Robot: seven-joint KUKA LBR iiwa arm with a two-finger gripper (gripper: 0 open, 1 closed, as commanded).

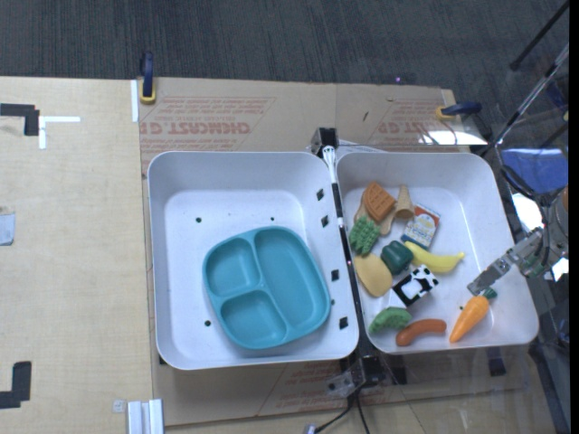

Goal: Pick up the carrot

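Note:
The carrot [469, 318], orange with a small green top, lies at the front right of the right bin [484, 183], with its point towards the front wall. My gripper [482, 284] reaches in from the right over the bin's right side. Its tip is just above and behind the carrot's green top. I see nothing held in it.
Left of the carrot lie a red sausage [421, 331], a broccoli [390, 318], a black-and-white toy [415, 286] and a banana [438, 260]. Several more toy foods fill the bin's back left. The left bin [181, 197] holds a teal divided plate [267, 287].

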